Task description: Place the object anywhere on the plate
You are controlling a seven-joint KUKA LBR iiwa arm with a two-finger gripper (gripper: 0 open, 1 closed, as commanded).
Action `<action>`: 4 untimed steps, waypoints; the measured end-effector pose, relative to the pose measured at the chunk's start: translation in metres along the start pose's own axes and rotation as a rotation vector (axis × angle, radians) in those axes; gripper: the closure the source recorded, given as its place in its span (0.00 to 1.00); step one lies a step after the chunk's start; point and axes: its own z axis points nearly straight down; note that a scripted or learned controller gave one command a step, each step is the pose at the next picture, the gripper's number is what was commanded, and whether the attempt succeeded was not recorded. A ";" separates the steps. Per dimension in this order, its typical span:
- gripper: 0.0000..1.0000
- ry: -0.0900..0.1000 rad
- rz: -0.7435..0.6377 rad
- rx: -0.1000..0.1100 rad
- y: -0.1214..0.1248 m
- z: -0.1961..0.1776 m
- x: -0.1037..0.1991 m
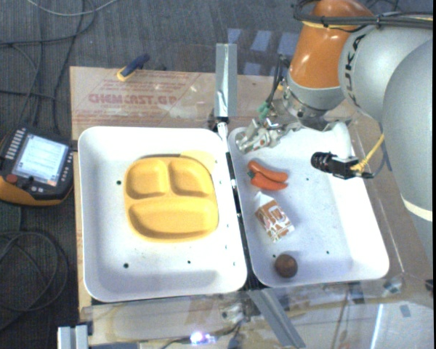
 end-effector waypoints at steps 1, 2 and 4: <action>1.00 -0.008 -0.095 -0.006 0.025 0.015 0.063; 0.00 -0.005 -0.096 0.001 0.023 0.019 0.064; 1.00 -0.037 -0.072 -0.007 0.013 0.029 0.084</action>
